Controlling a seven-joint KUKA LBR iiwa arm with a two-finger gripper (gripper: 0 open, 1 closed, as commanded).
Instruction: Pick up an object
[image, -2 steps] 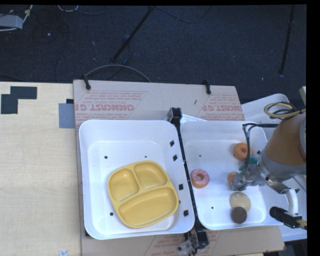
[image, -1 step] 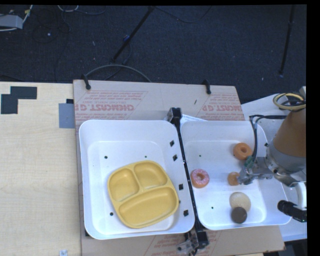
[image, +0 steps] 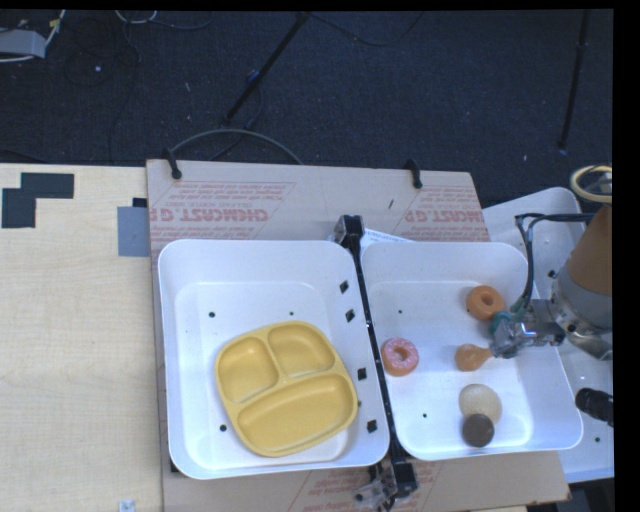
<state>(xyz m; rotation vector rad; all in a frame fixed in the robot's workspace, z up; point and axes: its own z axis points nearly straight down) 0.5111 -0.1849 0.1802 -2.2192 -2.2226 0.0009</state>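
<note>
On your left, the shallow white left bin (image: 190, 290) holds a yellow plastic tray with three compartments (image: 287, 387), lying flat and turned at a slant toward the bin's front. A black divider strip (image: 366, 335) runs between this bin and the shallow white right bin (image: 440, 270).

Moving into the right bin, you first meet a pink-frosted ring doughnut (image: 400, 356) just beside the divider, near the middle of the bin. Farther right lies a small orange pear-shaped piece (image: 471, 356), its narrow end pointing right and touching the gripper (image: 500, 340). Above it, an orange-brown ring doughnut (image: 485, 301) sits close to the bin's right wall. Toward the front you see a pale cream round piece (image: 480, 401) with a dark brown round piece (image: 478, 430) touching it just below.

The gripper reaches in over the right wall, low between the orange-brown doughnut and the pear-shaped piece. You cannot tell its state here. The grey arm with its orange band (image: 600, 255) stands at the far right.
</note>
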